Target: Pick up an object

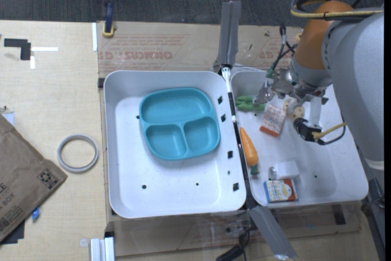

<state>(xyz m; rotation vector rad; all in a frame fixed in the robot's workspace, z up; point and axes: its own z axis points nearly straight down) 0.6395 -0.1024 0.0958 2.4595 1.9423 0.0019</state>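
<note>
A: So, the gripper, what are its fingers doing?

B: I cannot tell. The wrist and cables crowd together low over the right bin, and whether the fingers stand apart or together is lost in that clutter. Nothing is visibly pinched between them.

A: What lies nearest?

B: A small packet with red and white print, just beside the gripper, flat on the bin floor. A green thing sits near the bin's upper left corner.

A: And further out?

B: A carrot lies along the left wall, and a small box with a white block just above it sits near the front edge. The left bin holds a blue divided plate.

A: Which would you take?

B: The packet, I think. It looks light and thin, probably soft and crinkly, so it may slide or buckle. I would pinch it across the narrow width. The carrot looks stiffer but rounded, and hugs the wall, so it could roll away.
</note>
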